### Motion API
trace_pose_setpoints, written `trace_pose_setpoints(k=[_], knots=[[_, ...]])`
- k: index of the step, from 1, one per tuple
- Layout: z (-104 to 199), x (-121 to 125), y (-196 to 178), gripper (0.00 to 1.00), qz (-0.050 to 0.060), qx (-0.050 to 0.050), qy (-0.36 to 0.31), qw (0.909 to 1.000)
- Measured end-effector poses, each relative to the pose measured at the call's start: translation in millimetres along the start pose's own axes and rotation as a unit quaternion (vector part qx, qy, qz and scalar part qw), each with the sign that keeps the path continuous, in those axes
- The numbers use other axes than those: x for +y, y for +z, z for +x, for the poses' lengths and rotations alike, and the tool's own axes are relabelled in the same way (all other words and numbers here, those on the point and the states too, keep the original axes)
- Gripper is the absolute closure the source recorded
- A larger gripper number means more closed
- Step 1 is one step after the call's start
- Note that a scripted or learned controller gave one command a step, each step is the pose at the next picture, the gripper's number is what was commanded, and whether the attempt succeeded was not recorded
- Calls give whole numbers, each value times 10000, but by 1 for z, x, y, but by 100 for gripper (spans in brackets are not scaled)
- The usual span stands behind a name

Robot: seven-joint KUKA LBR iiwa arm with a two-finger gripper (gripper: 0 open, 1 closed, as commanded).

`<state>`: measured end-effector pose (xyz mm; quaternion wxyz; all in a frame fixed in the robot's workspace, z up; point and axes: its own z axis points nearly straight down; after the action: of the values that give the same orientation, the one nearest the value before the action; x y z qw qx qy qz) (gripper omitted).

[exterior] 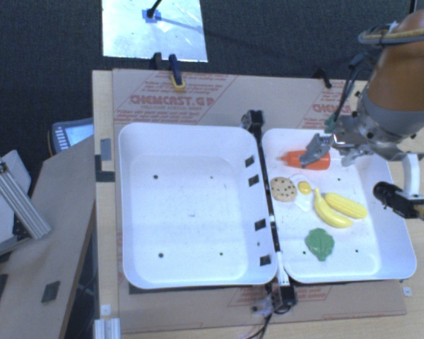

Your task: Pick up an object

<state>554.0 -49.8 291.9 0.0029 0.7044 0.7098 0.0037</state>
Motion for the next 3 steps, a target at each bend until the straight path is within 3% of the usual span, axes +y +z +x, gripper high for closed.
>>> trace_pose_setpoints(k=[1, 2, 3], knots=[[-4, -59, 34, 0, 68, -2, 39, 10000], [-4, -55, 22, 100, 26, -8, 12, 10000], [40, -67, 5, 100, 29, 2, -8, 10000]])
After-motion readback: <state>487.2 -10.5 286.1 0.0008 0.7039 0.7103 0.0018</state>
